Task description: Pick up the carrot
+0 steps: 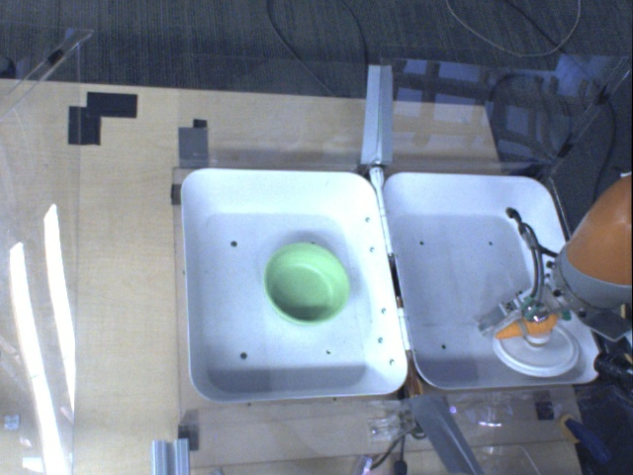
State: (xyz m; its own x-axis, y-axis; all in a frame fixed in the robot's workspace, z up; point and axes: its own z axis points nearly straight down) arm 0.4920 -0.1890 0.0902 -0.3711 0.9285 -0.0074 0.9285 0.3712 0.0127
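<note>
Two white bins sit on the bench, and the right bin [445, 265] is the landmark. In its near right corner lies a white plate [539, 356] with the carrot [516, 331] at its far left edge. The gripper [535, 317] hangs directly over the carrot; its spread cannot be made out. Judged as the grasp step: next comes closing and lifting.

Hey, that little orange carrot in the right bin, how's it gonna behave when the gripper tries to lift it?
The carrot looks small next to the gripper, so probably light. It seems rounded and smooth, so it may slip or roll off the white plate it lies on. It keeps its shape, so likely stiff rather than floppy.
</note>
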